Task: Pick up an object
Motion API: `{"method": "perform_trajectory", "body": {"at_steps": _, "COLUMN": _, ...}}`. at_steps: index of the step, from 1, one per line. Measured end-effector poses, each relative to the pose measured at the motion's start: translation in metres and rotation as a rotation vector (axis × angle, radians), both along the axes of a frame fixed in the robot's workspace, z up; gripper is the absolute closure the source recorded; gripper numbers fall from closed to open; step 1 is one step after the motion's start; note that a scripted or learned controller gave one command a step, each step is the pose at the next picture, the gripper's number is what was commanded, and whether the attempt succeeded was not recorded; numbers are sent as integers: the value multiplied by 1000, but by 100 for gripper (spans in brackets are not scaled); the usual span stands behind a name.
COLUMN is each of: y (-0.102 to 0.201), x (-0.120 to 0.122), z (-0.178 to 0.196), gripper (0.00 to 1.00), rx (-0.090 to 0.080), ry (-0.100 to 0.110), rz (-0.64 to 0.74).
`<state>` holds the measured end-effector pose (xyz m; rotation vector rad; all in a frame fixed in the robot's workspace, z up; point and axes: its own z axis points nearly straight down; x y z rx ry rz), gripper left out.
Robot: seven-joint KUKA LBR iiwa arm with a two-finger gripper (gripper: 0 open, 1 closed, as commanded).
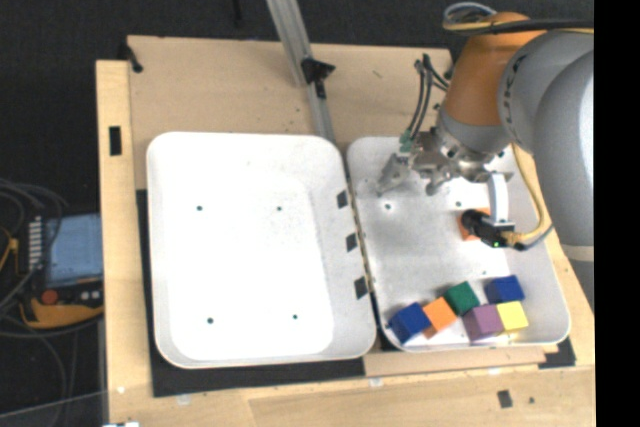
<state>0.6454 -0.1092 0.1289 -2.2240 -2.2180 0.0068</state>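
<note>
Several small cubes lie along the near edge of the right bin (420,250): a blue cube (408,320), an orange cube (438,314), a green cube (461,298), a purple cube (484,321), a yellow cube (513,316) and a second blue cube (504,290). Another orange piece (470,226) sits farther back, partly hidden by a black cable fitting. My gripper (412,179) hangs over the far left part of the right bin. Its fingers stand apart with bare bin floor between them. It is well away from the cube cluster.
The left bin (240,245) lies beside the right one, with a few dark clips on the shared edge. A slanted metal rail (285,15) rises from the bench behind the bins. A pendant and cables (60,265) lie off the bench's left.
</note>
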Motion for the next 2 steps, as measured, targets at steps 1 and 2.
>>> {"method": "perform_trajectory", "body": {"at_steps": 1, "y": 0, "x": 2, "z": 14, "gripper": 100, "rx": 2, "ry": -8, "rz": -4}}
{"method": "perform_trajectory", "body": {"at_steps": 2, "y": -7, "x": 3, "z": 60, "gripper": 100, "rx": 2, "ry": -10, "rz": 0}}
